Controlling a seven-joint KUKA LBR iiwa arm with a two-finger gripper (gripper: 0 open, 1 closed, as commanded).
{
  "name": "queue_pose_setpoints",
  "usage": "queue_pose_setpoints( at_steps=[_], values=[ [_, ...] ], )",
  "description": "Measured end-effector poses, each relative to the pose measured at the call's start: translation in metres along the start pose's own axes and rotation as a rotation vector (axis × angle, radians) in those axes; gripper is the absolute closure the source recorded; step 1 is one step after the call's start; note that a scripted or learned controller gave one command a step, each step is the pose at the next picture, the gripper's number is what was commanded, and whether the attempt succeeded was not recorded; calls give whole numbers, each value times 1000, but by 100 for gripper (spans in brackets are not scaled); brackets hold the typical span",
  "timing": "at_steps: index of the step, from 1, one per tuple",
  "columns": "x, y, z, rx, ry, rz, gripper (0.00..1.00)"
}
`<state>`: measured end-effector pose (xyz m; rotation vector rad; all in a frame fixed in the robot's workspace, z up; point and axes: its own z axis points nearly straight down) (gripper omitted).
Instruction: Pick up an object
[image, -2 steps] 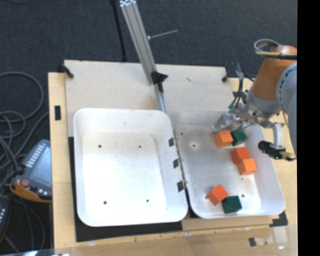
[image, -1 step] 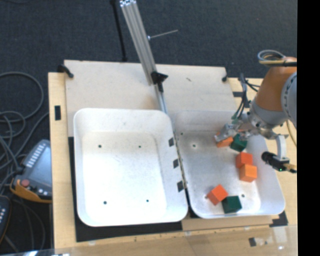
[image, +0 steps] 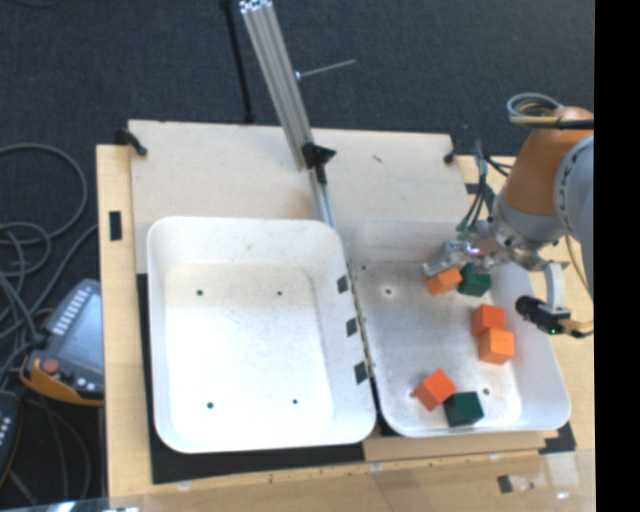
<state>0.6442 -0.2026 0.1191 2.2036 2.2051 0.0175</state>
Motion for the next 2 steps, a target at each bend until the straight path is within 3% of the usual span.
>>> queue_pose_setpoints(
  at_steps=[1, 2],
  values=[
    [56, -37, -179, 14, 7, -4, 0],
    [40, -17, -19, 31, 8, 1, 0]
  ],
)
